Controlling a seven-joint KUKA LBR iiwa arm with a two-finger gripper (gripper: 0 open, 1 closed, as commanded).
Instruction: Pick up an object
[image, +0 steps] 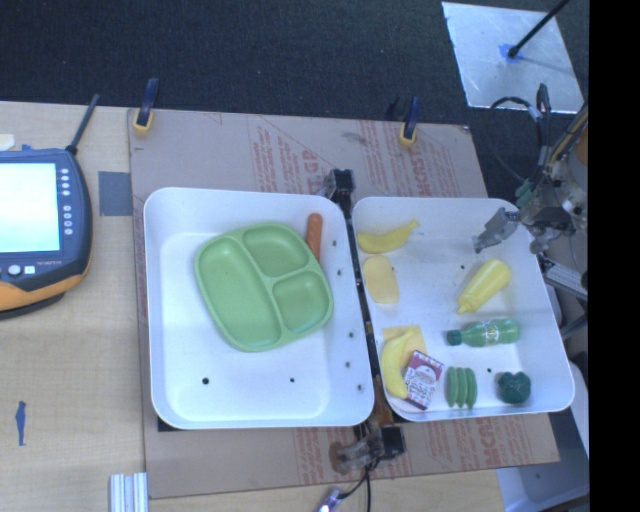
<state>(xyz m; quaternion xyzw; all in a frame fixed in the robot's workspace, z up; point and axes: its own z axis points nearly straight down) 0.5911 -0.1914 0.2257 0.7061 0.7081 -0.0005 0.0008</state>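
The gripper (497, 232) hangs over the upper right corner of the right bin (440, 265), and from where I stand the grey metal is too jumbled to tell how it is set; nothing sits in its grasp that I can make out. Just below it lies a yellow squeeze bottle (483, 285), tilted, close but apart from the tool. Further down, a green bottle (484, 333) rests on its side. Along the bin's near edge sit a dark green broccoli piece (514, 388), a ribbed green vegetable (460, 386), and a small red-and-white packet (422, 380) lying on top of a yellow wedge (396, 352). On the bin's left side, a banana (387, 238) lies near the top with a pale yellow block (380, 279) just beneath.

Over in the left bin (180, 390), a green divided plate (262, 286) fills the middle, with an orange carrot (314, 236) touching its upper right edge. A handheld controller (38, 228) rests on the bench at far left.
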